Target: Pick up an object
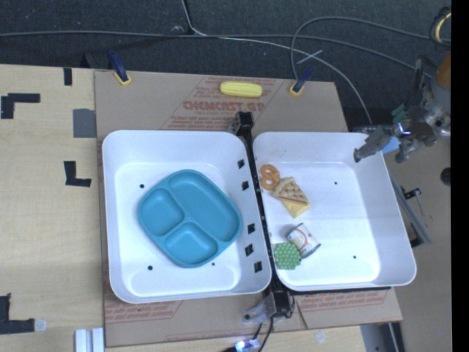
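Two bins: left bin [117, 196] and right bin [366, 226], side by side, touching along the middle.
Left bin: a blue divided tray [189, 217] lying flat.
Right bin: pretzel [269, 175], waffle wedge [291, 195], small can [302, 240] and green disc [287, 255], all along its left side.
Gripper [377, 147]: over the right bin's upper right rim, well apart from the objects; open or closed, can't tell.
Cardboard: yellow banana [240, 89] above the bins.

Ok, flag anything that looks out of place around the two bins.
One thing: a yellow banana-like toy lies on the brown board behind the bins, outside both. The other small items sit in the right bin; the blue divided plate lies in the left.
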You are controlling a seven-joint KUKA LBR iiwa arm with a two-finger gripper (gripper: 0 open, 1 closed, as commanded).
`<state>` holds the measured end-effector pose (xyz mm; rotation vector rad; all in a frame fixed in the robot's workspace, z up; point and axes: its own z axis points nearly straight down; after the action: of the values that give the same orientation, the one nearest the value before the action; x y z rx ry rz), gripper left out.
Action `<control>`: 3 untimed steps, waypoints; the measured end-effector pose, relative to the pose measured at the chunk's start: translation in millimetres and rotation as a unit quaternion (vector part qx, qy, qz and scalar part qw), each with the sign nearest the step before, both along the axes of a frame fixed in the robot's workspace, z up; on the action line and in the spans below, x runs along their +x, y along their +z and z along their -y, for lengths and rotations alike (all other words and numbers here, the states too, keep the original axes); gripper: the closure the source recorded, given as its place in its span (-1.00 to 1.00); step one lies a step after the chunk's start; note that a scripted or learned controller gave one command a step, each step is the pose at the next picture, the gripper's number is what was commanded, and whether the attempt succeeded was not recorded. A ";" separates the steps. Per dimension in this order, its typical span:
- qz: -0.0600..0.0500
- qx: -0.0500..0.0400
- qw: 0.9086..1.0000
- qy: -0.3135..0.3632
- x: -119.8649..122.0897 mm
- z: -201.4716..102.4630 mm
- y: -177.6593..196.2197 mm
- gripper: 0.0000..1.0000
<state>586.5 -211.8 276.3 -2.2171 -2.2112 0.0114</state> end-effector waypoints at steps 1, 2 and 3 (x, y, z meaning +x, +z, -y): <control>0.006 -0.001 1.000 0.002 2.1 -0.6 7.0 -1.00; 0.003 -0.001 1.000 0.001 -4.5 4.5 -54.0 -1.00; 0.004 -0.001 1.000 0.002 3.4 0.0 -104.0 -1.00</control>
<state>589.9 -211.8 172.4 -2.2164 -2.2212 0.0063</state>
